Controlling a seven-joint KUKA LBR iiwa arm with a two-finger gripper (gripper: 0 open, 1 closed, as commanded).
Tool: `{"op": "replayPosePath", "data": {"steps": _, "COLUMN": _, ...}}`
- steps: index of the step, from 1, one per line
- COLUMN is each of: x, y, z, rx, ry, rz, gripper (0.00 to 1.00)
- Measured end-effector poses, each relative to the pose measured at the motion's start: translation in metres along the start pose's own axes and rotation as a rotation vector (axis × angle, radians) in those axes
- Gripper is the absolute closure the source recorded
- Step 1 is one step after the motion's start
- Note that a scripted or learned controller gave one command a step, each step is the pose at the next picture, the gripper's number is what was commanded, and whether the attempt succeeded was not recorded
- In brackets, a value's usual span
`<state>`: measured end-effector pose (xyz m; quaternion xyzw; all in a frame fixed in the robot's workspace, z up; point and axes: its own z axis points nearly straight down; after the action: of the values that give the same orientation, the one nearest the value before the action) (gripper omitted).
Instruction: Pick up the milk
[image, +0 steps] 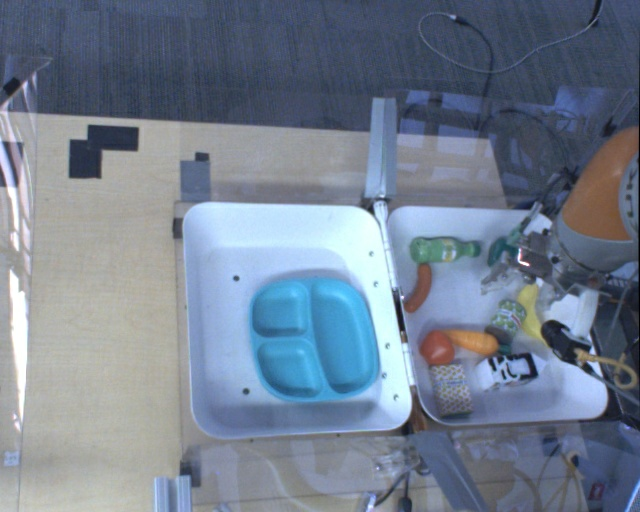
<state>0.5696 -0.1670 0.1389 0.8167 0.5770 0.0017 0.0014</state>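
The arm's gripper (520, 255) hangs over the far right part of the right bin (560, 405), and I cannot tell from here how it is set. It holds nothing that I can make out, so the work looks to be at the reaching stage: the pick is not yet made.

The milk (508, 369), a small white carton with black patches, lies on its side toward the near edge of that bin, just right of a checked packet (452, 388) and near an orange carrot (472, 342) and a red tomato (436, 348). A small green-and-white carton (507, 317) sits between the milk and the gripper. Farther back lie a green bottle (446, 249) and a red sausage (419, 288).

By my judgement the next move calls for the gripper to travel toward the near side, descend over the milk and close across its narrow width; the crowding neighbours leave little margin.

The left bin (215, 300) holds a blue divided tray (313, 338). Both bins rest on a pale wooden bench (100, 330) with black marks at its far left, grey carpet and loose cables beyond
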Motion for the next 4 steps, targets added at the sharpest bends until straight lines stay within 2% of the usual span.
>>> {"op": "replayPosePath", "data": {"steps": 1, "x": -0.034, "y": -0.072, "z": 0.049, "rx": -0.008, "ry": 0.002, "rz": 0.113, "gripper": 0.00}}
{"op": "replayPosePath", "data": {"steps": 2, "x": -0.003, "y": -0.006, "z": 0.050, "rx": -0.007, "ry": 0.002, "rz": 0.220, "gripper": 0.00}}
{"op": "replayPosePath", "data": {"steps": 3, "x": 0.014, "y": 0.099, "z": 0.053, "rx": 0.012, "ry": -0.004, "rz": 0.193, "gripper": 0.00}}
{"op": "replayPosePath", "data": {"steps": 4, "x": 0.011, "y": 0.056, "z": 0.051, "rx": -0.002, "ry": 0.000, "rz": 0.192, "gripper": 0.00}}
